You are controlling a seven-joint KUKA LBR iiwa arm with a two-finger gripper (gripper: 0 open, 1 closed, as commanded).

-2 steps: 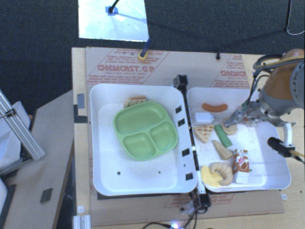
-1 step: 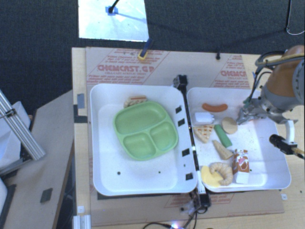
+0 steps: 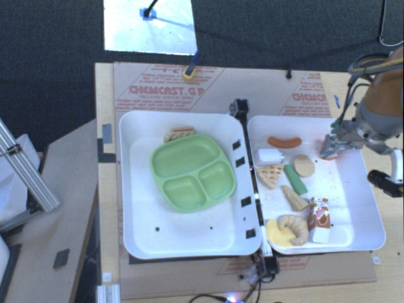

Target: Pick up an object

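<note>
A dark carpeted floor (image 3: 50, 55) surrounded the light wooden bench (image 3: 107, 93). At twelve o'clock a pale square sheet (image 3: 151, 17) lay on the carpet. At nine o'clock a metal frame rail (image 3: 25, 169) slanted beside a lower wooden surface (image 3: 63, 188). Lettered clear sheeting (image 3: 170, 87) covered the benchtop.

1. Left bin (image 3: 136, 169): holds divided tray (image 3: 192, 171) near centre; sandwich piece (image 3: 179, 133) behind tray, touching its far rim.
2. Right bin (image 3: 360, 194): just beside left bin, on its right.
3. Far part of right bin: sausage (image 3: 285, 142); small block (image 3: 269, 156) just before it; gripper (image 3: 329, 150) to the right.
4. Middle: wedge slice (image 3: 270, 175) left, stick (image 3: 294, 178) beside it, round piece (image 3: 304, 165) right of stick.
5. Near part: croissant (image 3: 294, 226) on flat disc (image 3: 278, 233); carton (image 3: 320, 220) right of croissant.
</note>
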